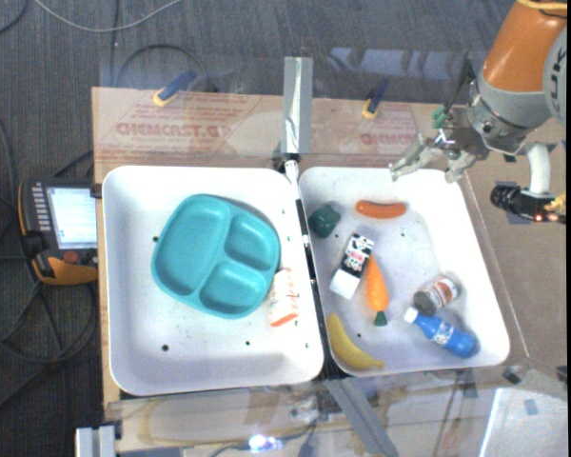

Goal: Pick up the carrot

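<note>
Room to move is best judged from the carrot (376, 287), which lies near the middle of the right bin (485, 255). Nearest the front rim, a banana (351, 345) curves just below and left of the carrot, and a blue bottle (444, 333) lies to its lower right, with a small jar (438, 293) beside that. The carrot itself is orange, tapered, its dark green tip pointing toward the front rim. A black-and-white carton (352, 265) sits just beside its left flank, crowding that side; bare white floor lies to its right. Farther back, a dark green piece (324, 220) and a sausage (381, 208) lie well apart from it. Beyond them, the gripper (430, 160) hovers over the far rim, fingers spread apart around nothing. The left bin (133, 350) carries a teal divided plate (217, 253).
</note>
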Controlling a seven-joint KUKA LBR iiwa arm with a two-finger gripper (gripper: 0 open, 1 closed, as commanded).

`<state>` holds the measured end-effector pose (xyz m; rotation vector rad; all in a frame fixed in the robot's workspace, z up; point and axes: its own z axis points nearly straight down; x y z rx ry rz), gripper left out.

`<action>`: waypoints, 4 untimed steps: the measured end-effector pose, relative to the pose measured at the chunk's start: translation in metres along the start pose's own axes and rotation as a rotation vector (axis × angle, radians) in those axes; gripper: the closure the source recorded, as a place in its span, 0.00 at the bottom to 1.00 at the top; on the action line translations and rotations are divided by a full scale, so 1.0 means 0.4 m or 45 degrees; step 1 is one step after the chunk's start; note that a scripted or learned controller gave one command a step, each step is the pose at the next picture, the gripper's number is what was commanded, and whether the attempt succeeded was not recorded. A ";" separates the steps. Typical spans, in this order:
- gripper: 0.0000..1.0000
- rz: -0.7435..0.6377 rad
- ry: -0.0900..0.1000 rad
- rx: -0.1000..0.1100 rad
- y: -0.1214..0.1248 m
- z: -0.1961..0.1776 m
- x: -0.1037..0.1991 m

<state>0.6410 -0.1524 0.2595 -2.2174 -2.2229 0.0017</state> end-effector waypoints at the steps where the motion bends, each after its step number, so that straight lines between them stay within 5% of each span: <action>1: 0.00 0.673 0.001 0.003 -0.144 0.307 0.055; 2: 0.00 0.658 0.000 -0.063 -0.262 0.373 -0.001; 3: 1.00 0.656 0.004 -0.058 -0.262 0.351 0.002; 4: 1.00 0.810 -0.003 0.003 -0.393 0.120 0.150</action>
